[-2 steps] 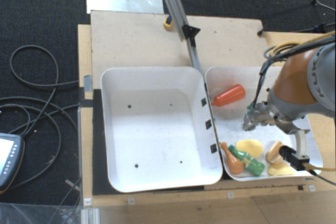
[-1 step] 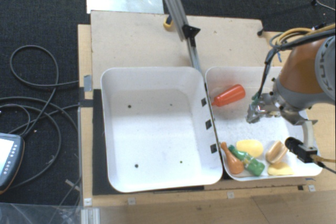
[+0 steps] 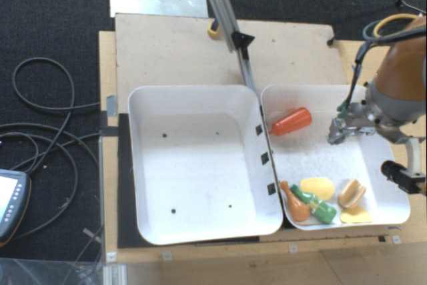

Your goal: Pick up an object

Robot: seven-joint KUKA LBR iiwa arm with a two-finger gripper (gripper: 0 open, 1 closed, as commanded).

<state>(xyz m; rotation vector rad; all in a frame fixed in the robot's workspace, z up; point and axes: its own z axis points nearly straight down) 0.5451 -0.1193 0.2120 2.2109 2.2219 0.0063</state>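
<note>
Objects nearest your view sit bunched along the front wall of the right bin [image 3: 400, 210]: an orange carrot-shaped piece [image 3: 293, 203] touching a green bottle [image 3: 318, 206], a yellow lemon-like piece [image 3: 317, 187] just behind them, a bun-like piece [image 3: 351, 193] and a flat yellow piece [image 3: 355, 215] to its right. Farther back you find the pincer [image 3: 339, 131] over the bin's middle right; whether it is wide or narrow you cannot tell. Farthest back lies the red-orange bottle [image 3: 291, 121], left of the pincer and apart from it, long axis running left to right with a slight tilt. The cluster lies toward you from the pincer, somewhat nearer it than the bottle. The left bin [image 3: 140, 163] sits beside on the counter [image 3: 173, 50].
</note>
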